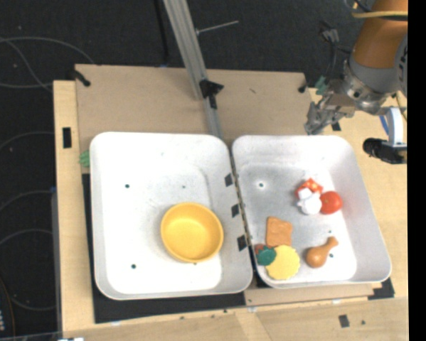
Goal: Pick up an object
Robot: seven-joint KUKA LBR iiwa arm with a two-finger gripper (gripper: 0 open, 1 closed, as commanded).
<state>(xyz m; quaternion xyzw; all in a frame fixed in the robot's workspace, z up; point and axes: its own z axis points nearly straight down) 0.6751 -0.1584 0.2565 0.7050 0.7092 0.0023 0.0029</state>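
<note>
camera view: the end effector (pixel 321 121) is seen hanging above the far rim of the right bin (pixel 355 162), off toward the top right, with nothing gripped between its fingers as far as can be made out; how wide it's open can't be told from this angle, the tip is too small and dark.

the pickable stuff is all bunched in the near half of the right bin; a red and white toy (pixel 316 197) sits mid-right, an orange-brown slice (pixel 278 230) is below it, a yellow disc (pixel 284 261) with a green bit (pixel 267 255) touching it is jammed into the near left corner, and a brown drumstick-shaped piece (pixel 320 252) lies just beside the disc; a yellow bowl (pixel 192 231) is parked alone in the left bin (pixel 120 162).

what could be botched, probably: the corner pile is risky, since the disc is pressed near the bin wall and a finger could be blocked by the rim; two touching items could be nudged or half-grabbed together; flat pieces could be slid over instead of pinched; the round red part could be squirted out sideways.
</note>
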